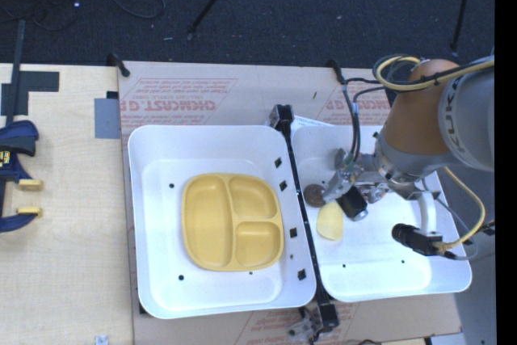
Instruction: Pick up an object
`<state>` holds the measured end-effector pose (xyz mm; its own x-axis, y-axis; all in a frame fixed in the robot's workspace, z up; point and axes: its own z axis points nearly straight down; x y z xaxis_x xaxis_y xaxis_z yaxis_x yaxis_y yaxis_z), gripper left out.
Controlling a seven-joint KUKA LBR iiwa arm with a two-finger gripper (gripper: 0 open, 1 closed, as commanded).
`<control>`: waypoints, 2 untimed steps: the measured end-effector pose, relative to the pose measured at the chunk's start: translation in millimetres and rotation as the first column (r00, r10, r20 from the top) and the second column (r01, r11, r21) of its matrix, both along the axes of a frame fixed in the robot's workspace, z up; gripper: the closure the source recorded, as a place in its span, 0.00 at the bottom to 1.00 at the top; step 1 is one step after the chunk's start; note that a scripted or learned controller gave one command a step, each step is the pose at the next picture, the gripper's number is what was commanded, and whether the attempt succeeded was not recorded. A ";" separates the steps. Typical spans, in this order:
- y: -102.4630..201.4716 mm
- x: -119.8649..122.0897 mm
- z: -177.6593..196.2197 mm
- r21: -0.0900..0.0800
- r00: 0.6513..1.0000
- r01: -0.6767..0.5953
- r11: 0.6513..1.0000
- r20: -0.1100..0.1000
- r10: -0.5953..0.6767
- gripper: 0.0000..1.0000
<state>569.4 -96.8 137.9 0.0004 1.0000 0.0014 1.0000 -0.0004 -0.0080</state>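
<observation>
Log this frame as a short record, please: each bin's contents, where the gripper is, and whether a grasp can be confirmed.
left bin: holds a yellow divided plate
right bin: holds a pale yellow object and a small dark round object, both near its left wall
gripper: in the right bin's left part, close beside the pale yellow object
grasp: not confirmed from this view
</observation>
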 end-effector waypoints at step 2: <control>-5.1 6.2 -17.2 -0.009 1.000 0.008 1.000 0.027 -0.007 1.00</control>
